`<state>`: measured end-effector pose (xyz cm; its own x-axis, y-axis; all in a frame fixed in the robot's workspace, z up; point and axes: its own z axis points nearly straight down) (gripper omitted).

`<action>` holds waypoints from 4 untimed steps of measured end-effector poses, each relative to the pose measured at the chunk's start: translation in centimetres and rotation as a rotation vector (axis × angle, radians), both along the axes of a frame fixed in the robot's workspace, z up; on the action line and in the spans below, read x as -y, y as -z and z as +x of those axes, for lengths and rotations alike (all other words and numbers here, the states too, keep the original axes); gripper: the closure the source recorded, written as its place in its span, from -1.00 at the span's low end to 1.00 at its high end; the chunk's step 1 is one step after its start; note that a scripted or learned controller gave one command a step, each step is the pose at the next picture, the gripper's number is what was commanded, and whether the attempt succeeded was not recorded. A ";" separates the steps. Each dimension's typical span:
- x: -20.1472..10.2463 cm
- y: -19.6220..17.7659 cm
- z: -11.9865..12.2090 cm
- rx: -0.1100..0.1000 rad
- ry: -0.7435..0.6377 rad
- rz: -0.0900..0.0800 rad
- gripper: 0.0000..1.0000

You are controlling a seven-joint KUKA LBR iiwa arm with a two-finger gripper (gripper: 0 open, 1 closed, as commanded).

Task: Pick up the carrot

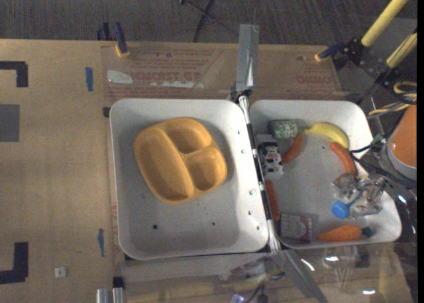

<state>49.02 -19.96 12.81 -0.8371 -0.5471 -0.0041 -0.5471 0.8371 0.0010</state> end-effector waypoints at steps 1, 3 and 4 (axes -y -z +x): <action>0.0 0.0 0.0 0.000 -0.001 0.000 -1.00; -2.3 -2.1 -1.1 -0.002 -0.738 0.002 -1.00; 0.9 4.2 -0.9 0.005 -0.867 -0.003 -1.00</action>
